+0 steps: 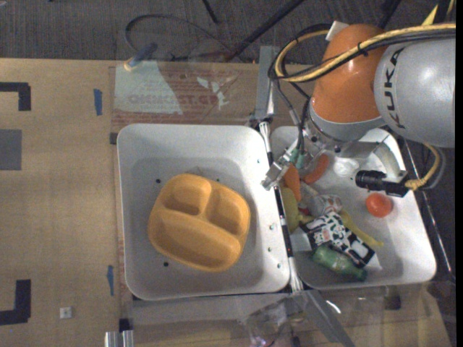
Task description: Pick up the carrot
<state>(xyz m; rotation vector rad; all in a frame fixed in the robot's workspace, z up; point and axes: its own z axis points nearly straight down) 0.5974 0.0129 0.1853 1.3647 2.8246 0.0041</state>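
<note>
From my remote seat I see the grey arm with the orange band reaching in over the right-hand shallow white bin (419, 255), its two-finger gripper (283, 170) down at that bin's left wall, close to the divide between the bins. The slim orange carrot (292, 183) lies in this same bin, hard against that left wall, pointing roughly along it, and the gripper sits right at its upper end; whether metal is touching it I cannot say. Nor can I tell how the gripper stands, wide or narrow, because the wrist and cabling crowd the spot, and I see no clear sign of the carrot being clamped. I judge this to be the grasp step: the approach looks finished, the lift not yet begun. Just below the carrot lie a yellow banana-like piece (290, 212), a black-and-white printed packet (338, 237) and a green wrapped item (336, 261); a small round red-orange tomato-like ball (378, 205) sits well apart toward the right. The left white bin (137, 147) carries a yellow compartment plate (200, 221), which plays no part here. The next move, as I read it, calls for closing squarely across the carrot's narrow body without catching the bin wall, then a straight rise; the wall and the neighbouring yellow piece leave little room, so a slip seems a real risk.
</note>
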